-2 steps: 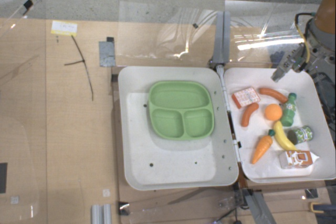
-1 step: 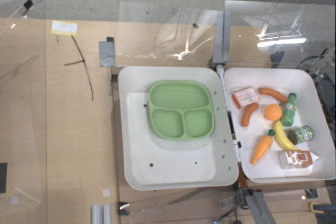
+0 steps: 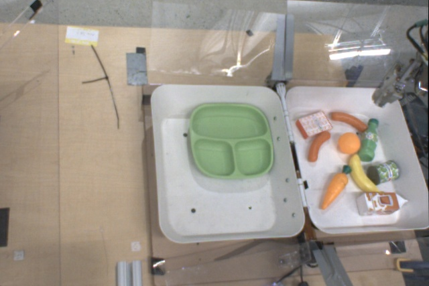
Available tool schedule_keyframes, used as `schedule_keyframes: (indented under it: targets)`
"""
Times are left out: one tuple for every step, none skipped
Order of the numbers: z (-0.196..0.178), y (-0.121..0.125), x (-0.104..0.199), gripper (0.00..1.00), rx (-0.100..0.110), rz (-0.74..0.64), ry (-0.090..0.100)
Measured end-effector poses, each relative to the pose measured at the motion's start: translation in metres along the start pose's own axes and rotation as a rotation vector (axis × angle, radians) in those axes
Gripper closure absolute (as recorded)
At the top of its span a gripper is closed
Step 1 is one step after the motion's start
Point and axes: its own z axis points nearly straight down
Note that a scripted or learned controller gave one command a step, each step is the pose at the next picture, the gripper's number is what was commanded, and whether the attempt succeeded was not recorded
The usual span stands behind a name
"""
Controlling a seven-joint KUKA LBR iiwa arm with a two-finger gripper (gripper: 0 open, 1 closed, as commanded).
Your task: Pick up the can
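A light wooden bench carries two shallow white bins side by side, with clear sheeting along the far edge. In the camera view, the left bin holds a green divided plate. The right bin holds a crowded group of toy groceries: two sausages, an orange, a green bottle, a banana, a carrot, a small carton and a red-printed packet. The can lies on its side toward the near right of this bin, touching the banana's end and just above the carton. It is judged to be small, light and rigid, with a smooth curved wall that may roll or slip; the recommended hold is across the cylinder body, fingers closing on opposite sides, clear of the banana. The gripper is at the far right corner of the right bin, well apart from the can, with the arm entering from the right edge. Whether it is open or closed cannot be determined at this resolution; nothing is seen in its grasp.
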Motion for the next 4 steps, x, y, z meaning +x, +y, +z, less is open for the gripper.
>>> schedule_keyframes:
  targets:
    - [0.067, 0.022, 0.067, 1.00, -0.001, -0.388, 0.002]
    - [0.067, 0.022, 0.067, 0.00, -0.001, -0.387, 0.001]
    - [0.086, -0.006, 0.045, 0.00, -0.001, -0.342, 0.000]
    - [0.015, -0.036, 0.088, 0.00, 0.002, -0.028, -0.003]
